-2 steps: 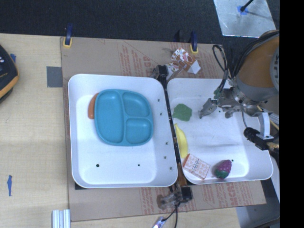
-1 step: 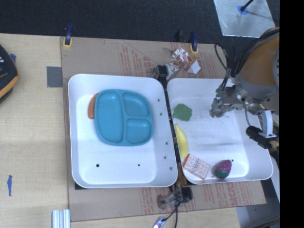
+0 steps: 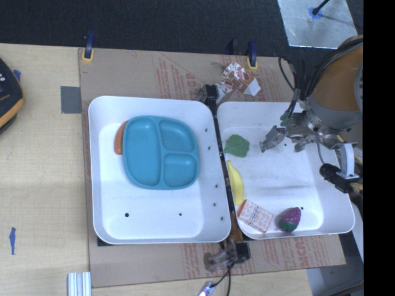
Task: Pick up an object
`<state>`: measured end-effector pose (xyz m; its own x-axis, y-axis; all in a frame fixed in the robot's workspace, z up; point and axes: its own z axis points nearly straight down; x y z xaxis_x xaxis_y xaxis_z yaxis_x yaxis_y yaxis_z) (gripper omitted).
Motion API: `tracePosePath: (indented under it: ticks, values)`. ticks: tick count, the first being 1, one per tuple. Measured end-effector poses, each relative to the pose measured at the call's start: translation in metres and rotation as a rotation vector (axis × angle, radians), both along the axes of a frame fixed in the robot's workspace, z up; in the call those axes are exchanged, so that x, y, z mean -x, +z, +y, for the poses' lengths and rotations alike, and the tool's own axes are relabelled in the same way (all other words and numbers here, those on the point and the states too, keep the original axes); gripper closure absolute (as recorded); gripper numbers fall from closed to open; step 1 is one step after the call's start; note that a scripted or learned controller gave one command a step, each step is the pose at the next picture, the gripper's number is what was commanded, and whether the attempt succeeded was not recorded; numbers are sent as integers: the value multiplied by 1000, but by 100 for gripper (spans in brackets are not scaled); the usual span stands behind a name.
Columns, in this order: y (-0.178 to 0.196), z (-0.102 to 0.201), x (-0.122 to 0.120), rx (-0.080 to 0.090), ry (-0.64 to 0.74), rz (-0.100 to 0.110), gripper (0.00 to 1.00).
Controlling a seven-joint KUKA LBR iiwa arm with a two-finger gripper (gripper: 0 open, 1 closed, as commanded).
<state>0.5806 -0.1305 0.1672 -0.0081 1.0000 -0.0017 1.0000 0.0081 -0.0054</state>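
- While your tool (image 3: 271, 142) hangs above the right bin (image 3: 308, 113) with nothing visibly between its fingers, you cannot tell open from closed.
- You have a green piece (image 3: 236, 145) just left of it.
- A yellow banana (image 3: 235, 182) lies along the bin's left wall; a printed packet (image 3: 255, 216) and purple-green fruit (image 3: 289, 219) crowd the near edge.
- Bare floor spans the bin's middle.
- A blue divided plate (image 3: 162, 152) sits in the left bin (image 3: 99, 184), over an orange item (image 3: 118, 139).

Even, fairly bright overhead light; the white bins (image 3: 154, 227) wash out pale with soft glare; faint shadows beneath the blue tray (image 3: 162, 152); mild softness overall; the dark floor (image 3: 154, 8) up top loses detail.
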Motion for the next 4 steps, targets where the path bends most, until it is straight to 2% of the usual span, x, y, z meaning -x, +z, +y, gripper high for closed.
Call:
tracePosePath:
  ticks: [1,2,3,4]
  values:
    - [-76,-51,68,-1,-4,0,0]
    - [27,-59,-30,0,-4,-7,0]
    - [34,-75,37,-1,-5,-2,0]
    - [21,-16,-14,-2,-2,-3,0]
